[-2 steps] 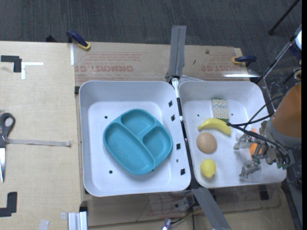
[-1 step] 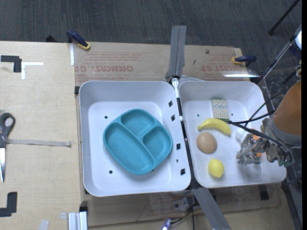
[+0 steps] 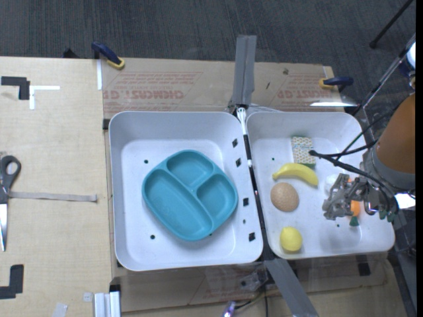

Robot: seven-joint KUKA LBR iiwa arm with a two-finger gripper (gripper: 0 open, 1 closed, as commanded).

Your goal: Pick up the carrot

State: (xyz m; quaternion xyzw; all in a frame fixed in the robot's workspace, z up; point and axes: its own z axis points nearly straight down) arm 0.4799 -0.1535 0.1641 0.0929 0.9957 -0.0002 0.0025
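Observation:
The carrot [image 3: 356,208] shows as a small orange piece with a green end [image 3: 354,221] near the right side of the right bin [image 3: 317,243]. My gripper [image 3: 337,205] is down in that bin, its grey metal body right against the carrot's left side. Much of the carrot is hidden by the gripper and its cables. Whether the carrot is between the fingers cannot be made out.
The right bin also holds a yellow banana [image 3: 296,173], a beige round item [image 3: 285,196], a lemon [image 3: 291,239] and a green and white packet [image 3: 303,149]. A blue divided plate [image 3: 190,195] lies in the left bin [image 3: 125,197]. Scissors [image 3: 5,190] lie on the bench at far left.

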